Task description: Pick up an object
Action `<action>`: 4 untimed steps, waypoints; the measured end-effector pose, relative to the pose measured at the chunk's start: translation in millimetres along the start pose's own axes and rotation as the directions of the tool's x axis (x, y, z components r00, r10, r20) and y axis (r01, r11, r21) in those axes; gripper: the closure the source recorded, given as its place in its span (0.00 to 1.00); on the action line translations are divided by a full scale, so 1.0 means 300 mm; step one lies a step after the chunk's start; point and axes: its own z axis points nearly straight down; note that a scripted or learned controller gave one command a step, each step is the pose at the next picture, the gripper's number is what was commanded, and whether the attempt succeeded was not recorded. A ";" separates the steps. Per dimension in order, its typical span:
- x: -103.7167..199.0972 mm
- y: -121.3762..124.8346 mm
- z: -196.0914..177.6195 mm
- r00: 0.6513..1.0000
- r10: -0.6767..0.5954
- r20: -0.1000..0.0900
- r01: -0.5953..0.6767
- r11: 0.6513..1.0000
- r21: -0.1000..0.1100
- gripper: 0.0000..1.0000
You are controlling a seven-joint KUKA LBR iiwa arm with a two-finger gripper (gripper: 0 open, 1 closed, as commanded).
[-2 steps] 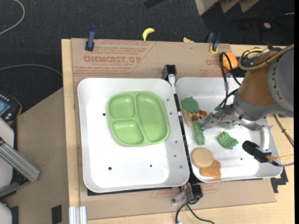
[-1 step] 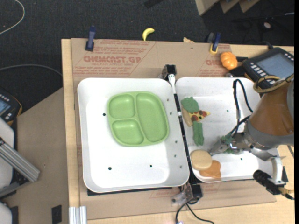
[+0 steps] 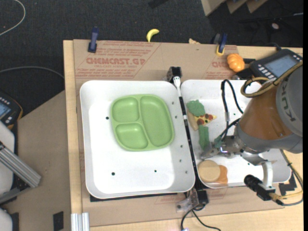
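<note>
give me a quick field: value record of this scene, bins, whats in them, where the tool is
left bin: holds a green divided plate
right bin: holds a green strip, a pizza slice toy and a round tan item
arm: reaches over the right bin
tool: low in the right bin, beside the green strip
bench edge: orange item, small banana
</note>
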 end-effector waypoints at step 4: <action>0.569 0.006 -1.010 1.000 -0.003 -0.002 0.003 1.000 -0.023 1.00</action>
